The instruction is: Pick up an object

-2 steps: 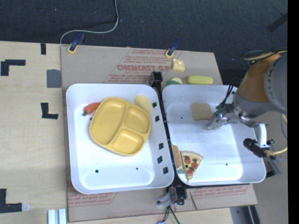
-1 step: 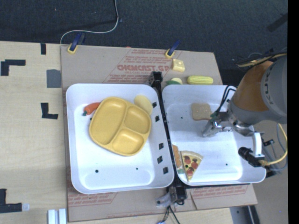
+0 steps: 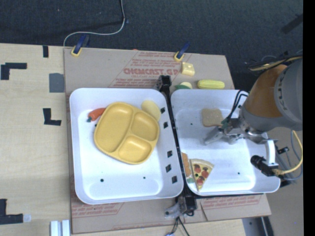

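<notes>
Over the right bin (image 3: pixel 246 181) the gripper (image 3: pixel 215 135) reaches low, its fingers spread apart with nothing between them; just above and beside it lies a toast slice (image 3: pixel 211 116), tan, flat and roughly square with rounded corners; below it, near the bin's front wall, rests a pizza slice (image 3: pixel 200 171), a yellow wedge dotted red and green.

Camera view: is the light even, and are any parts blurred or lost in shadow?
Camera view: light is soft and even; the white bins show no strong glare. The tray casts a faint shadow. The image is slightly soft overall; the pincer looks smeared, and the top background is dark.
</notes>
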Robot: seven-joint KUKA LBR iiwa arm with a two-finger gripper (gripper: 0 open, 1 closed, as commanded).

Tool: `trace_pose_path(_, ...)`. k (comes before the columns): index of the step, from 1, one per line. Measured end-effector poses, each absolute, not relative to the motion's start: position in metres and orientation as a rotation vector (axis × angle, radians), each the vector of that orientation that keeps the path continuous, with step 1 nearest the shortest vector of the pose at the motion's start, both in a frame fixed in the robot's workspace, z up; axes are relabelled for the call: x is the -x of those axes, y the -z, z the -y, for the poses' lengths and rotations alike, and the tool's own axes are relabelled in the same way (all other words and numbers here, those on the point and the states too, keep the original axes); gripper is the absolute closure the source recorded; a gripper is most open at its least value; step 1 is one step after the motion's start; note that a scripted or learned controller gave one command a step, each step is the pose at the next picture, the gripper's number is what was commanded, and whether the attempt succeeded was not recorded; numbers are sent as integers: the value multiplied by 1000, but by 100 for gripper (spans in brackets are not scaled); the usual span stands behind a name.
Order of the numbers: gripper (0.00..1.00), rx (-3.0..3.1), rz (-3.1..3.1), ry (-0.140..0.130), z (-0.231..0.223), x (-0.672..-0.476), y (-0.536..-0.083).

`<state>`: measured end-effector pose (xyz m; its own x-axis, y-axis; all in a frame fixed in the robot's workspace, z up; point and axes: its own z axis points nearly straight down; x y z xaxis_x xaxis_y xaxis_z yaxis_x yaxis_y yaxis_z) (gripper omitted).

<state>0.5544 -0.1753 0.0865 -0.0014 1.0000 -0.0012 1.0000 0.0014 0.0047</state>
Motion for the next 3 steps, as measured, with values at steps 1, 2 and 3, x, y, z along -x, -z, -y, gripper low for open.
trace_pose_path(1,0,-2213,-2224,-3,140,-616,-86)
trace_pose_path(2,0,-2222,-2226,3,128,-669,-85)
trace_pose_path(3,0,-2222,-2224,8,102,-667,-84)
